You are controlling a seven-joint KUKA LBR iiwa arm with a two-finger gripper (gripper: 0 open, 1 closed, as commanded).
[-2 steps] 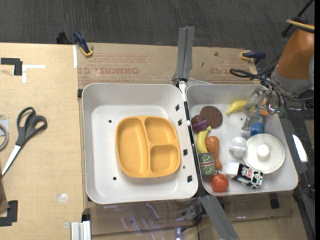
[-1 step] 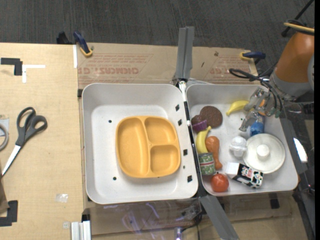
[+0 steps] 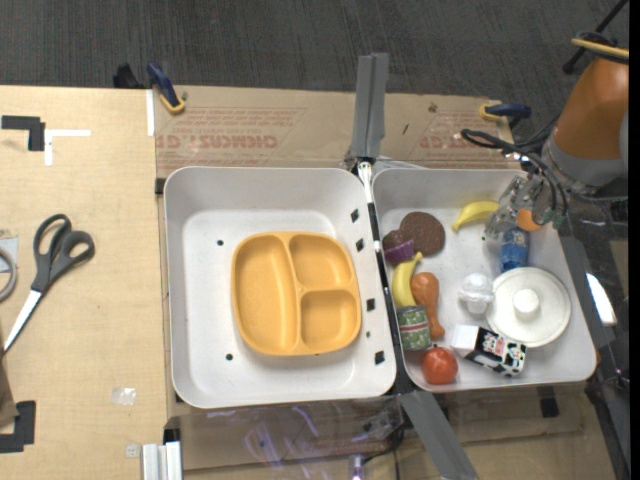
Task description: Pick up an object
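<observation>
R bin (image 3: pixel 575 368) is crowded: white plate (image 3: pixel 530 306) at its R side, small blue bottle (image 3: pixel 512 251) just behind the plate, white cap-like piece (image 3: pixel 476 291) to the plate's L, yellow banana (image 3: pixel 476 213) near the back wall, dark brown round patty (image 3: pixel 422 232) beside it. Along the bin's L wall: purple piece (image 3: pixel 398 246), 2nd banana (image 3: pixel 403 282), orange drumstick-shaped toy (image 3: pixel 428 296), green can (image 3: pixel 413 329), red tomato (image 3: pixel 439 365). Black-and-white box (image 3: pixel 499 351) lies at the front, touching the plate's edge. L bin (image 3: pixel 190 298) holds a yellow divided tray (image 3: pixel 296 293) w/ 3 compartments, roughly centred. Scissors (image 3: pixel 48 260) lie on the bench L of the bins. Gripper (image 3: pixel 521 206) sits over the R bin's back R corner, just above the blue bottle, banana to its L. Fingers are lost in cables and clutter, so can't tell whether the jaws are spread or closed, or whether they touch anything.
</observation>
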